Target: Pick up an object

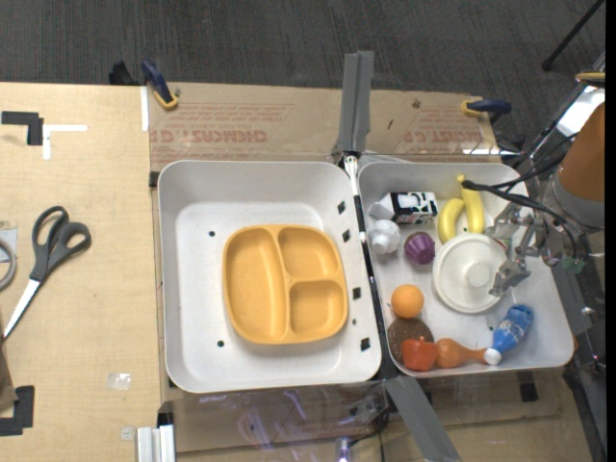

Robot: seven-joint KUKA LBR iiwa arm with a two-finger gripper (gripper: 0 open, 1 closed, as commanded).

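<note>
Nearest the lens, low in the camera view: front rim of the left bin, white and shallow. Far left on the pale desk, black-handled scissors, blades pointing toward the near edge. Inside the left bin, a yellow-orange divided plate, three compartments, lying flat, nothing on it. Behind both bins, a cardboard sheet pinned by blue clamps at its corners.

Across the divider, the right bin, crowded. Along its left side, a silvery ball, with a black-and-white box just behind it and a purple round fruit just beside it. Further forward, an orange, then a brown lump touching a red tomato-like piece at the front wall. Beside the red piece, an orange gourd-shaped item lying on its side. At the back, a banana, curving toward the rear wall. In the middle, a white bowl, upright, near the banana. Toward the front right corner, a blue bottle, tilted.

Reaching in from the right, the grey arm with its orange band. Over the bowl's right rim, the claw; whether released or clenched, impossible to tell, and contact with the bowl likewise unclear. Nothing seen lifted clear of the bin floor.
</note>
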